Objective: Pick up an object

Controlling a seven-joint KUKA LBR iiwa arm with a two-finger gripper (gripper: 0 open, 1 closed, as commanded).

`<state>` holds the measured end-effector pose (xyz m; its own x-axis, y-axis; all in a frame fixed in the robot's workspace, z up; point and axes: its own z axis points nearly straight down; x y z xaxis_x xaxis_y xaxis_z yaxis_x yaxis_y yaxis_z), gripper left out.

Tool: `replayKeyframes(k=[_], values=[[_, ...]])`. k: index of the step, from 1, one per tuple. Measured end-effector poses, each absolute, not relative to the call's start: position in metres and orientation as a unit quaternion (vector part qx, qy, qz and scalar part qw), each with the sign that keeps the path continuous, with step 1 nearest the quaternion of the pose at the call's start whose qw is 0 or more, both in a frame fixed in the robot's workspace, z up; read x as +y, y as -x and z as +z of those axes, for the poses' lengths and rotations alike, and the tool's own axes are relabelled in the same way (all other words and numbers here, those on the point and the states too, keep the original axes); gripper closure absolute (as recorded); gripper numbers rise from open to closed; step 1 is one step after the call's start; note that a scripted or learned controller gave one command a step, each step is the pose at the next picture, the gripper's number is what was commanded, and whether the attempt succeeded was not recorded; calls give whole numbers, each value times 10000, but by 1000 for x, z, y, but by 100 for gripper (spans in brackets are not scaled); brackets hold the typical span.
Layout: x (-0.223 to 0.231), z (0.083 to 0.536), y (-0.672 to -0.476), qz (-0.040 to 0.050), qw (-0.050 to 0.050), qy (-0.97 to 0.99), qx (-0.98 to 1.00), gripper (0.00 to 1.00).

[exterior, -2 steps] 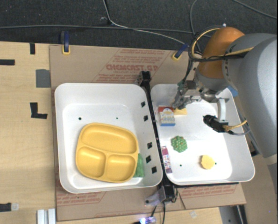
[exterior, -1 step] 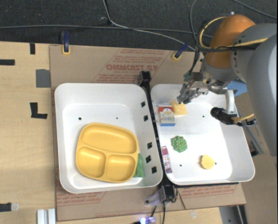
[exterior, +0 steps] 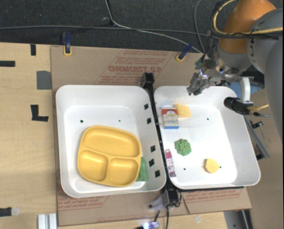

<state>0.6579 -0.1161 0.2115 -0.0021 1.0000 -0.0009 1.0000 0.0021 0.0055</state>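
While the arm (exterior: 249, 20) bends in from the right with its orange band high above the wrist, the gripper (exterior: 197, 86) hangs over the far rim of the right bin (exterior: 237, 142), nothing between its fingers; whether they are spread or closed I cannot tell.

Two white bins sit side by side on the cardboard sheet (exterior: 132, 66). Counting the right bin's contents gives five loose things: one pale yellow block (exterior: 183, 110) nearest the gripper, one small red and white box (exterior: 170, 118) touching its left side, one green bumpy lump (exterior: 183, 147) near the middle, one round yellow piece (exterior: 211, 166) toward the near right, and one thin pink packet (exterior: 169, 162) lying along the left wall. All are apart from the gripper.

Inside the left bin (exterior: 75, 104) lies one yellow divided tray (exterior: 109, 155) with three compartments, and one green item (exterior: 142, 170) is wedged just beside its right edge, partly hidden.
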Motion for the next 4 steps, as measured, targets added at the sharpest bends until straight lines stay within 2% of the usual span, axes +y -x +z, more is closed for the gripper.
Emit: replayKeyframes(k=[1, 4], values=[[-116, 210, -658, -3, 1, -7067, 7075, 100], [70, 208, -657, -1, -7, -7048, 7094, 100]])
